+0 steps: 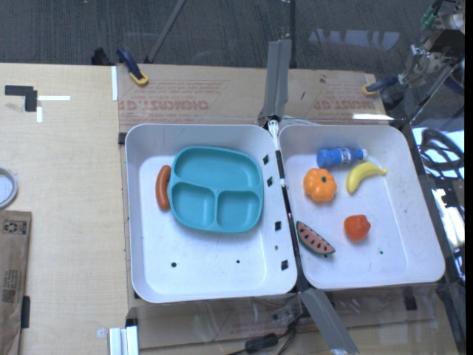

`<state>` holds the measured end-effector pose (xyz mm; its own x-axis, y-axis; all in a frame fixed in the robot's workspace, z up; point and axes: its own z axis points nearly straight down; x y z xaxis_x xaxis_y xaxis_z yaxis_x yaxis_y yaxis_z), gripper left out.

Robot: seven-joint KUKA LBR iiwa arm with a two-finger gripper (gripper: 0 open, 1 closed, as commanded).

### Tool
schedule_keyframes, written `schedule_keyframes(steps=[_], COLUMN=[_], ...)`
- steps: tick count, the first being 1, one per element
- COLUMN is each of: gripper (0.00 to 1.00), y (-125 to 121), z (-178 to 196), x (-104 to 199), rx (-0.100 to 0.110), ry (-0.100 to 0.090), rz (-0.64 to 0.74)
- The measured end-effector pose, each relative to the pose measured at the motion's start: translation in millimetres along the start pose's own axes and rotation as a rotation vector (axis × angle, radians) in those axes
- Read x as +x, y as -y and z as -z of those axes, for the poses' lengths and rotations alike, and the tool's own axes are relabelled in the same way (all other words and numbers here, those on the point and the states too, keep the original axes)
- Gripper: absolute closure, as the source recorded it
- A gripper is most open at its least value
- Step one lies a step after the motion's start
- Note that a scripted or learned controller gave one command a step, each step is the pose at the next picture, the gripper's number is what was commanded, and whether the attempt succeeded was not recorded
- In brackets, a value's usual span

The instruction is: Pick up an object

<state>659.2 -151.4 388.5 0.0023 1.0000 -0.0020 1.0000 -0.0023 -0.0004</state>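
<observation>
Pale wooden tabletop (pixel 59 198) carries two shallow white bins. Left bin (pixel 211 276) has open floor along its near side and holds a teal three-compartment plastic tray (pixel 216 189) beside a red sausage (pixel 162 186) lying near-to-far. Right bin (pixel 384 261) holds a yellow banana (pixel 363 174) angled toward the far right, a blue bottle (pixel 340 156) lying left-right, an orange pumpkin (pixel 320 185), a red tomato (pixel 357 227) and a watermelon slice (pixel 315 239).

Glossy teal plastic tray (pixel 216 189), smooth white plastic bins (pixel 214 279) (slightly scuffed), matt cardboard (pixel 185 95)

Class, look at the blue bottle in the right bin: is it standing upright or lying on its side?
Lying on its side: the blue bottle stretches lengthwise across the right bin's floor.
</observation>
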Motion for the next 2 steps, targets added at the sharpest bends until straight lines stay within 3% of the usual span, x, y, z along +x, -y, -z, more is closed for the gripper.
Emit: schedule_keyframes(steps=[1,2], gripper=[1.00,1.00], y=[4,0], z=[-141,-29], x=[17,-24], rx=[0.003,-0.001], ry=[-0.002,0.000], rz=[0.000,0.000])
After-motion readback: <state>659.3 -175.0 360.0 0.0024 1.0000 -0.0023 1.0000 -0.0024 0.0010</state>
